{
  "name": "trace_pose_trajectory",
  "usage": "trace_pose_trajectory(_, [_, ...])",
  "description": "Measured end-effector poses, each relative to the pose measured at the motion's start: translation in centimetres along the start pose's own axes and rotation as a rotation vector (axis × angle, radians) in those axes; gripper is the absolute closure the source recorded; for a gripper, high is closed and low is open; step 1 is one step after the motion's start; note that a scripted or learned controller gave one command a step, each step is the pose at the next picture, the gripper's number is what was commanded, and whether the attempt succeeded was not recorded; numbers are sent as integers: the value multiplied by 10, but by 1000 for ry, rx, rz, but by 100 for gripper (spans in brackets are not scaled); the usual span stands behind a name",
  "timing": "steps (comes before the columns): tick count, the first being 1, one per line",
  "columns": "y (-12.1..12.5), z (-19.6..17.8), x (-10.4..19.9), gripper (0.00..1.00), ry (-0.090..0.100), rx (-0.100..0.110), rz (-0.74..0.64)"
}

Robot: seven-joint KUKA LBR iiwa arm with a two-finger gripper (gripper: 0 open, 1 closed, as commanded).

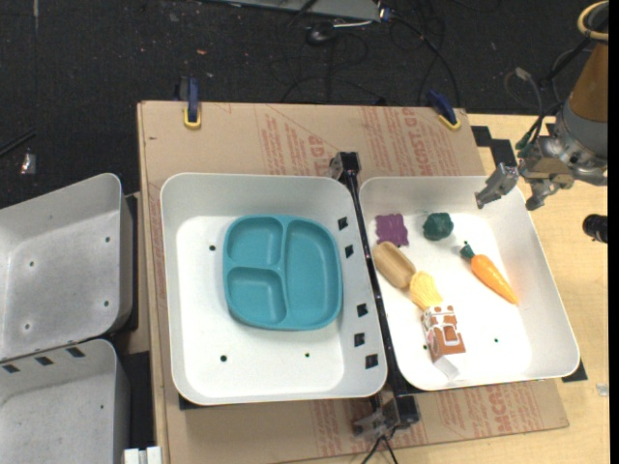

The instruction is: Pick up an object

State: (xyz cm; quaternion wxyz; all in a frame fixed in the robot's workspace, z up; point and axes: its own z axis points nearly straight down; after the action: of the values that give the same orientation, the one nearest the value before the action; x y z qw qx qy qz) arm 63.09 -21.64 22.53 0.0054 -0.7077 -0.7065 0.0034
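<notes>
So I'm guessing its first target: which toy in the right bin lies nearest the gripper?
The dark green toy at the bin's top, closest to the open gripper; the carrot lies lower.

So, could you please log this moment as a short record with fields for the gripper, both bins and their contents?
gripper: open, holding nothing, above the right bin's far right corner
left bin: holds a teal three-compartment plastic tray
right bin: holds a purple toy piece, dark green round toy, orange toy carrot, tan bread-shaped toy, yellow toy corn, orange-and-white small box
</notes>
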Motion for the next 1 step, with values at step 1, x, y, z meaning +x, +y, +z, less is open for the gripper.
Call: trace_pose_trajectory(1, [3, -8, 1, 0, -4, -13, -3])
